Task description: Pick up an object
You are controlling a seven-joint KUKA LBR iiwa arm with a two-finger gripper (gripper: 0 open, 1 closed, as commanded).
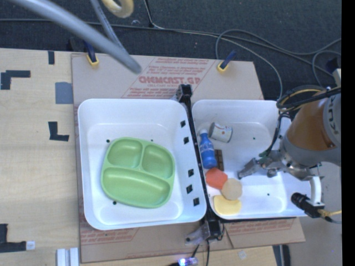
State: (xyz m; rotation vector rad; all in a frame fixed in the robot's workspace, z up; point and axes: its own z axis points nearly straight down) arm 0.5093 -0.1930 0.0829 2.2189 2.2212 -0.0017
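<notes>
Grey hose (83,24) blurred; jaws (247,170) indistinct over right bin (260,204).

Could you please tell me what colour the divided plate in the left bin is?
The divided plate is light green, seen clearly in the camera view.

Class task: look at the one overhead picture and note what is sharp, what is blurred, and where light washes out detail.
Camera view: the grey tube crossing the top left is soft and out of focus, being near the lens; the green plate and blue bottle are fairly sharp; the white bins are bright enough to flatten their walls; the gripper casts little shadow.
</notes>
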